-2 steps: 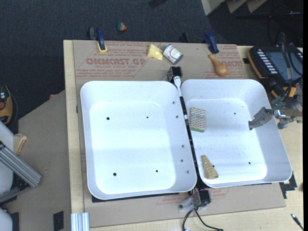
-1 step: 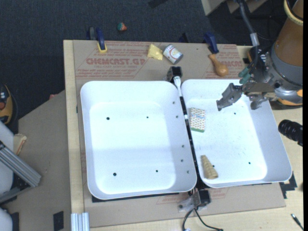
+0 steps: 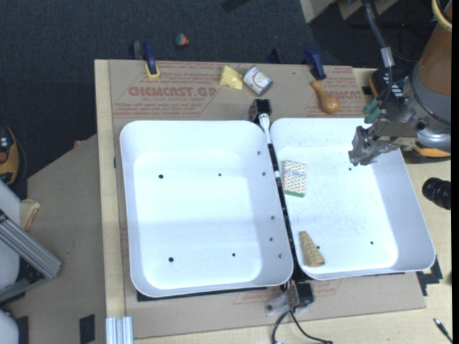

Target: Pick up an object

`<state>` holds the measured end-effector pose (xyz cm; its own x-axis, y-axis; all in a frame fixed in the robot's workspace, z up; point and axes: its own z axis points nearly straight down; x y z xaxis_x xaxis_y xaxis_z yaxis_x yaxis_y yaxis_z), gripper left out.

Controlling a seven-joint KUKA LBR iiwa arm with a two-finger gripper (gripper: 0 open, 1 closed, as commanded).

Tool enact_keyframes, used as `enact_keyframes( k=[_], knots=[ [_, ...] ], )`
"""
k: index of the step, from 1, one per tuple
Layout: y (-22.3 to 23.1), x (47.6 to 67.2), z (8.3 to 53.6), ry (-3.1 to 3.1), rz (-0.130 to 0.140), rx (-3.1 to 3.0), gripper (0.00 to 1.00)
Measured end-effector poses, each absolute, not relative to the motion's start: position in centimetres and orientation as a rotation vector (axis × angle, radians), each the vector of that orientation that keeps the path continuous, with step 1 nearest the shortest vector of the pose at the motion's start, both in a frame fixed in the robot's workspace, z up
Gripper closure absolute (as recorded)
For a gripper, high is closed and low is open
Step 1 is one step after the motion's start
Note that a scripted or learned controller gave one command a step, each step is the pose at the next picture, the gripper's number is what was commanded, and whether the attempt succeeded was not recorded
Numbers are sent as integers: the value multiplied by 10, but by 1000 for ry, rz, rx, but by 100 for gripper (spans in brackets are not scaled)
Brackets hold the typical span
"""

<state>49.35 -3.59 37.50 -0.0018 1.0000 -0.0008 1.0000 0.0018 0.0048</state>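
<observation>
My gripper (image 3: 361,155) hangs over the upper right part of the right bin (image 3: 401,213), with nothing visible between its fingers. A small patterned packet (image 3: 294,177) lies in that bin near its left wall, well to the left of the gripper. A tan ridged cone-like piece (image 3: 310,249) rests near the bin's front left corner. The left bin (image 3: 143,192) shows only its white floor.
On the board behind the bins lie a yellow wedge (image 3: 231,78), a small white cylinder (image 3: 257,80) and a wooden-handled tool (image 3: 325,97). Blue clamps (image 3: 150,57) hold the board's back edge. A black brush (image 3: 262,112) lies between the bins.
</observation>
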Motion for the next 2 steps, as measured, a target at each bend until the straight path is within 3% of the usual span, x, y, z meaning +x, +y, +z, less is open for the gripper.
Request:
enact_keyframes(
  k=[1, 2],
  knots=[
    [46, 477, 285, 2238, -11, 2219, 100],
    [145, 496, 316, 2231, 8, 2210, 100]
  ],
)
